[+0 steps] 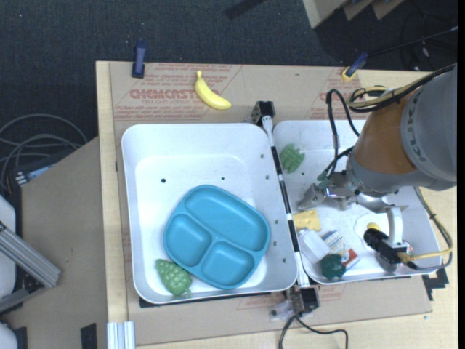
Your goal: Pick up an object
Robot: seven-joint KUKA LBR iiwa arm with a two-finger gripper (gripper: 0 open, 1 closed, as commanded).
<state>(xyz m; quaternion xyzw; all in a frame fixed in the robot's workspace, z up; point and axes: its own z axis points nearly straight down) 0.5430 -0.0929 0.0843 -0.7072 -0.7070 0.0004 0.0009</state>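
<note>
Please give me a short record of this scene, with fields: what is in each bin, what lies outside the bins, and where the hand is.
left bin: blue divided plate; green bumpy toy at the near corner
right bin: green leafy piece, yellow block, dark green round item, small packets
outside bins: banana on the board behind the left bin
hand: low over the right bin
hand contents: cannot tell

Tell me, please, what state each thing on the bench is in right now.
Blue divided plate: lying flat in the left bin.
Green bumpy toy: beside the plate's near edge.
Banana: on the bench, outside both bins.
Green leafy toy: in the right bin.
Yellow piece: in the right bin, untouched.
Gripper: low in the right bin.
</note>
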